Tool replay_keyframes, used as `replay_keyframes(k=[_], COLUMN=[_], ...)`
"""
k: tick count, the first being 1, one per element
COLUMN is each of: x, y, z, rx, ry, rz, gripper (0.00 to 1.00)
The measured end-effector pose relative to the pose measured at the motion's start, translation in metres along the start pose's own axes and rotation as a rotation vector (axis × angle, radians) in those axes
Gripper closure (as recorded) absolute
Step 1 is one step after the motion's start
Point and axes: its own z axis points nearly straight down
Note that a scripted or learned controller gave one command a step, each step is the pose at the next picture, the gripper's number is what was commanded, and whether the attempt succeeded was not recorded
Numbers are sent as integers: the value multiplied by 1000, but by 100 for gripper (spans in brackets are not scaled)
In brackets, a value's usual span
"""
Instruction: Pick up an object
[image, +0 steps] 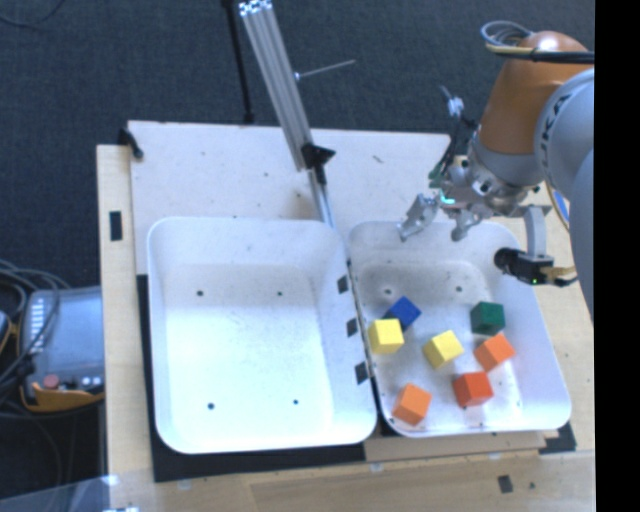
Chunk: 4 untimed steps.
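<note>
Blue cube (403, 311) sits corner-on (diamond-wise) below the open tool (436, 222).

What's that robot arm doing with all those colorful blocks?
The robot arm is trying to pick up a block. Its gripper hangs open above the far end of the right bin, with nothing between its fingers. Below it sit seven little blocks: a blue one, a green one, two yellow ones, and three orange or red ones. None has been lifted yet.
</note>
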Motion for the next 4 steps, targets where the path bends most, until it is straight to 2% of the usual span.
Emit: replay_keyframes(k=[1,2,3,4], x=[-1,4,7,6], y=[1,-2,0,1], z=[-3,58,101,119], rx=[-4,1,-1,-2], ry=[-3,-1,-2,-2], rz=[-2,-3,-5,-4], gripper=[0,0,0,0])
